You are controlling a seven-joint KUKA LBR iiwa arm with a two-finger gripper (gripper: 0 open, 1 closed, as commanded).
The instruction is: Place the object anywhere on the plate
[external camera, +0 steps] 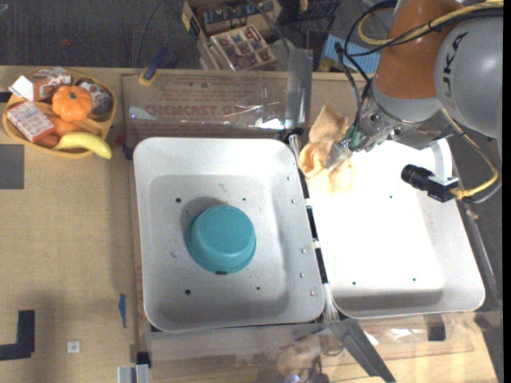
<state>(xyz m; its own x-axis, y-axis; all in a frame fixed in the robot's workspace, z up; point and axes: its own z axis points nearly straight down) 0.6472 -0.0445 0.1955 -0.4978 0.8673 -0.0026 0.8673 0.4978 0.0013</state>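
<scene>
Two shallow white bins sit side by side on the bench: the left bin (160, 166) and the right bin (399, 246). One grey arm (447, 54), with its orange band above the wrist, reaches in from the right over the right bin's far left corner. One teal plate (222, 238) (it looks turned upside down, like a shallow dome) lies in the middle of the left bin. One pale yellow cloth (323, 154), crumpled, hangs at the far left corner of the right bin, draped near the rim between the two bins and well apart from the plate. The gripper (349, 144) is clenched on the cloth, a fold of fabric pinched at its tips. One small basket (56, 118) stands on the bench to the far left, outside the bins, holding toy food: one orange pumpkin (72, 102), one yellow banana (84, 144) and some little boxes
</scene>
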